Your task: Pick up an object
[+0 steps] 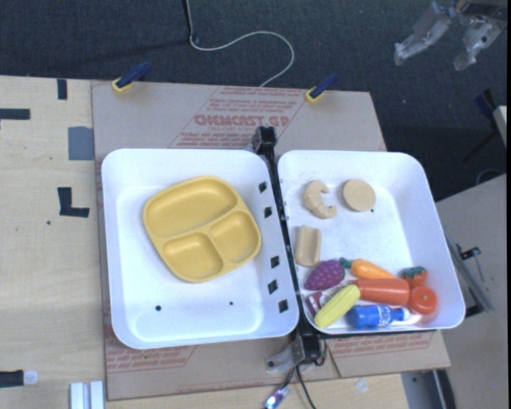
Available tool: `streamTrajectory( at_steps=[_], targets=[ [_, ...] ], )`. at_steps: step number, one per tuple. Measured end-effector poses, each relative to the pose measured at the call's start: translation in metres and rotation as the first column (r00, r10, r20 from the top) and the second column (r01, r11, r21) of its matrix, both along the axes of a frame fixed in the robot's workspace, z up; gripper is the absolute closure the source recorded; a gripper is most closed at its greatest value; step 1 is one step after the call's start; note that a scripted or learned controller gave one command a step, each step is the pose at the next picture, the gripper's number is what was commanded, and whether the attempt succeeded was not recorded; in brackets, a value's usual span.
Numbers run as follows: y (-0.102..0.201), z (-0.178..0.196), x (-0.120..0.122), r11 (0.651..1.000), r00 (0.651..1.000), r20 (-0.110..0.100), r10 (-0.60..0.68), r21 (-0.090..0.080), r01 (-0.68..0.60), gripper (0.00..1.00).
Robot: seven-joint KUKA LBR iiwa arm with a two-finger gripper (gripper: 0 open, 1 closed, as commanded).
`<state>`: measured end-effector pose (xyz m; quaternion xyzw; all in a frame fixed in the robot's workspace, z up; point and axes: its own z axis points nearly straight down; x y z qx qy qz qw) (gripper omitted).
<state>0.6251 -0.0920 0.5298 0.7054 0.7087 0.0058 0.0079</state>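
Observation:
My gripper (430, 58) hangs at the top right, over the dark floor beyond the bench and well away from both bins. Its two pale fingers (416, 39) are spread open with nothing between them. The right bin (409, 173) holds a croissant (318, 199), a round cookie (358, 195), a tan bread block (307, 246), purple grapes (324, 273), a carrot (373, 270), a corn cob (336, 305), a red sausage (383, 291), a tomato (422, 300) and a blue bottle (376, 317). The toys crowd the bin's near right corner.
The left bin (123, 228) holds a yellow divided plate (202, 227). Both bins sit on a cardboard sheet (230, 118) held by two clamps. A white cable (238, 41) loops behind it. A black divider (277, 220) runs between the bins.

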Motion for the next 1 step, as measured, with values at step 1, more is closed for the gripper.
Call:
streamTrajectory(
  at_steps=[1],
  targets=[
    [-0.0005, -0.0004, 0.0000, 1.000, 1.000, -0.018, -0.002, 0.000, 0.002, 1.00]
  ],
)
